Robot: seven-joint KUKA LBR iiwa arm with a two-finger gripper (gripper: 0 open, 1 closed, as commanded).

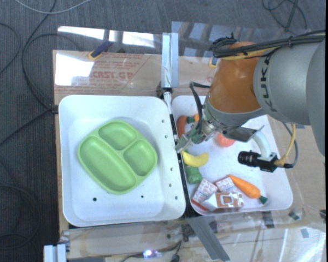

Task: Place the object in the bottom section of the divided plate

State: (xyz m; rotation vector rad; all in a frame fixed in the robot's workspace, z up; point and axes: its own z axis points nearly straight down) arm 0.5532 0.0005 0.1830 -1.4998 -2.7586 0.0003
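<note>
The picking step is judged to be in hand: the claw (192, 138) is held low over the right bin (279, 198), just above a yellow banana (195, 158), and whether it is open or closed cannot be told. The green divided plate (118, 156) is seen in the left bin (71, 201), its 3 sections bare. Next, perhaps the banana is to be gripped and carried left. The table is ringed by dark carpet (22, 91) and loose cables (22, 59).

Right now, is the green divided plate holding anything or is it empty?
Empty. All three sections of the green divided plate show bare green, and the banana and carrot lie in the right bin.
</note>
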